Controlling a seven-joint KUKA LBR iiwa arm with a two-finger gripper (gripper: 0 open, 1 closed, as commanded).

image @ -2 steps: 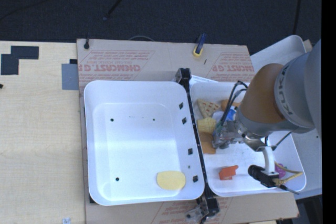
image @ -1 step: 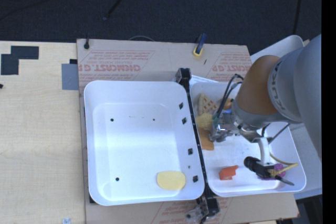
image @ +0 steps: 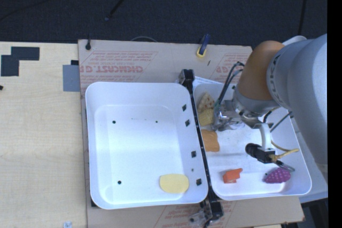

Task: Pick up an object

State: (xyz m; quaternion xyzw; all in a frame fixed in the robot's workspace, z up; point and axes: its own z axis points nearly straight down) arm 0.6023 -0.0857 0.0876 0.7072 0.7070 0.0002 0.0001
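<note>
Several items crowded right bin (image: 299, 189) — gripper (image: 223, 121) beside orange block (image: 210, 142), jaw state unclear — could clip neighbour, miss.

yellow disc (image: 173, 183) flat, left bin (image: 101, 115)

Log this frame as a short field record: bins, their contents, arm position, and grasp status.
left bin: one flat yellow disc near its front right corner
right bin: orange block, small red-orange piece, purple grape bunch, pale yellowish item at the back
arm: reaching from the right, over the right bin
gripper: low, beside the orange block
grasp status: cannot tell; no object seen held
</note>
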